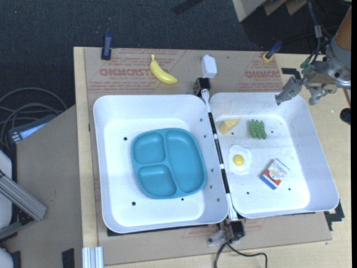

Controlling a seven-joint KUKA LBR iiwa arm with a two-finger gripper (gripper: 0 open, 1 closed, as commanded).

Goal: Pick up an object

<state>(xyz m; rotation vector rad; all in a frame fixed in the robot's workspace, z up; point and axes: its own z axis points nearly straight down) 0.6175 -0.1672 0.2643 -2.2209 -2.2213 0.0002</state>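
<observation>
The gripper (301, 91) hangs over the right bin's (318, 149) upper right rim, fingers spread and holding nothing. Nearest below-left of the jaws lie the knobbly green peas (256, 128); further off sit a glossy fried egg (239, 160) and, apparently, a small carton (275, 173).

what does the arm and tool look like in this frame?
The tool is grey metal with two short, angled grey fingers on a blocky head. Thin dark cables run down to it from above. The arm above is pale grey with a tan-orange section at the frame edge.
</observation>
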